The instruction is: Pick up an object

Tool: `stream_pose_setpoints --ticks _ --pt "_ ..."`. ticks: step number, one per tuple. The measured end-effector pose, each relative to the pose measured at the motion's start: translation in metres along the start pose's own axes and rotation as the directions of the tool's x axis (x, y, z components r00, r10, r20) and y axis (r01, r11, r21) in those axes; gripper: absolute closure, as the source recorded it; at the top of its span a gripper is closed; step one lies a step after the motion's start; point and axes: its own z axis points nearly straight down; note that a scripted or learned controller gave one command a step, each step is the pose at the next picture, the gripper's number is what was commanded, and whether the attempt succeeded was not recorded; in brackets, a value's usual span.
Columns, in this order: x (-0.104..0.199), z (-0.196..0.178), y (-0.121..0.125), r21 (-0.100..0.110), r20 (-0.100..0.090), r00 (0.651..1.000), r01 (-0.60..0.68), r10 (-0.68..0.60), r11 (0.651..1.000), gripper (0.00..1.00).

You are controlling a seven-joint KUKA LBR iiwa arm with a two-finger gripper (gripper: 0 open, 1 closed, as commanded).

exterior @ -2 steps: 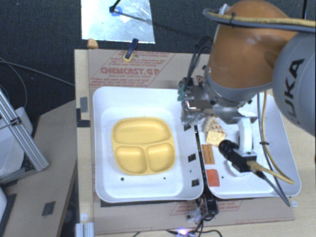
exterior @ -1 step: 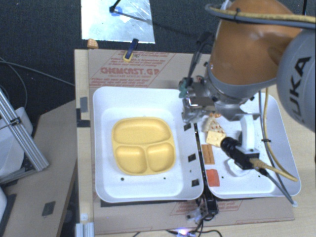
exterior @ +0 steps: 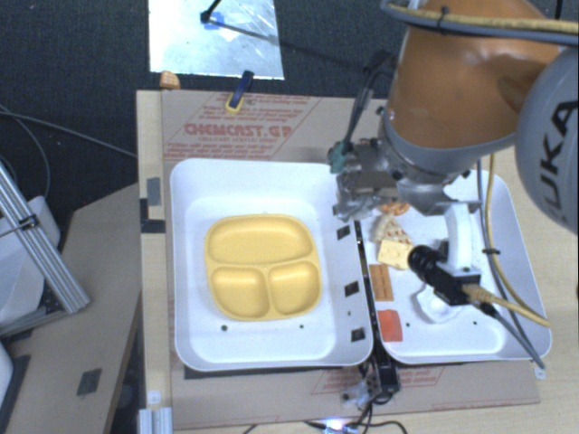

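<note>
Several small items in right white bin (exterior: 507, 333); I target pale yellow square foam block (exterior: 394, 253), looks light, squashy, pinch flat sides. Gripper (exterior: 366, 197) state: can't tell.

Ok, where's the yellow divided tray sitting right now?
The yellow divided tray lies flat in the left white bin, about centred, across the divider from the gripper over the right bin.

One camera hangs fixed above the bench, tilted down across both shallow white plastic bins (exterior: 185, 242), close enough that the bulky grey-and-orange arm (exterior: 470, 70) crowds its upper right corner.
</note>
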Motion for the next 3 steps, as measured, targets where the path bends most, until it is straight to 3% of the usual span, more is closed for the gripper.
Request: stream_pose_setpoints --ticks 1,2,3 --pt "-0.074 -0.087 -0.007 0.004 0.003 0.999 -0.051 0.051 0.999 1.0" --pt "0.083 -0.011 0.006 0.022 0.001 1.0 -0.027 0.027 0.999 1.0" --pt "0.11 0.071 -0.004 0.024 0.005 0.999 -0.038 0.038 0.999 1.0"
